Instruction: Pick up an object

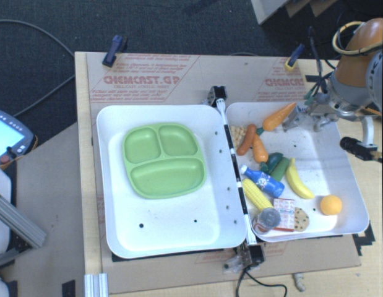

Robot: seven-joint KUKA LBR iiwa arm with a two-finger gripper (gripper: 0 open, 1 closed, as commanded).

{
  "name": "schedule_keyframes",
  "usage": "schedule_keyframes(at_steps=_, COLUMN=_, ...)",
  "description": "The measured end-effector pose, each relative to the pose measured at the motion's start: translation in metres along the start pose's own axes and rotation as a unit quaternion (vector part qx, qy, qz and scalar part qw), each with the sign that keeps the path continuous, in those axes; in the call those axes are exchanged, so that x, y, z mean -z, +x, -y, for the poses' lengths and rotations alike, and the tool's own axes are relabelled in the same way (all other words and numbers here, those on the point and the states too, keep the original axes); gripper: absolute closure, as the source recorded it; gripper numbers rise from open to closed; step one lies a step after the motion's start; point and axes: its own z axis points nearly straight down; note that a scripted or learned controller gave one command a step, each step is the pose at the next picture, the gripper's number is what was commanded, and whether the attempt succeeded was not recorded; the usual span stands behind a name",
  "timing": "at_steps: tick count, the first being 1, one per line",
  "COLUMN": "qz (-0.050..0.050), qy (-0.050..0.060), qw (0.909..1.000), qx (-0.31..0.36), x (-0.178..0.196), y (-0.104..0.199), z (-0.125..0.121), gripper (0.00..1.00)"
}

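**Mia:** Where is the arm (355, 73)?

**Ben:** It comes in from the right. Its gripper (298, 116) is low over the far corner of the right bin (351, 177).

**Mia:** Is the gripper open or closed?

**Ben:** I cannot tell. It is too small and dark to see.

**Mia:** Is it holding something?

**Ben:** I can't say. A carrot (278, 118) lies tilted right at its tip. It looks like they touch, but I can't see a grip on it.

**Mia:** What else is in that bin?

**Ben:** Two more carrots (252, 143) lie close together near the left wall. Next to them is a green thing (275, 164). A banana (298, 179) is just beside the green thing. An orange ball (330, 205) sits near the front right corner, a bit apart from the banana.

**Mia:** And by the left wall?

**Ben:** A blue bottle (263, 182) lies there, and a corn cob (256, 194) is touching it. In front of the corn cob is a can (267, 218), with a cookie (299, 217) beside it.

**Mia:** What about the left bin (154, 228)?

**Ben:** It has a green plate (164, 160) with three parts. The plate sits flat, toward the back.
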Motion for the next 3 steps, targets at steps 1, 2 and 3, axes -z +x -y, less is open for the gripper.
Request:
schedule_keyframes(at_steps=1, qz=0.004, qy=-0.001, qw=1.0000, qx=-0.002, x=-0.013, y=0.063, z=0.068, gripper=0.00)
schedule_keyframes(at_steps=2, qz=0.004, qy=-0.001, qw=1.0000, qx=-0.003, x=-0.013, y=0.086, z=0.117, gripper=0.00)
schedule_keyframes(at_steps=3, qz=0.004, qy=-0.004, qw=1.0000, qx=-0.003, x=-0.001, y=0.086, z=0.115, gripper=1.00)
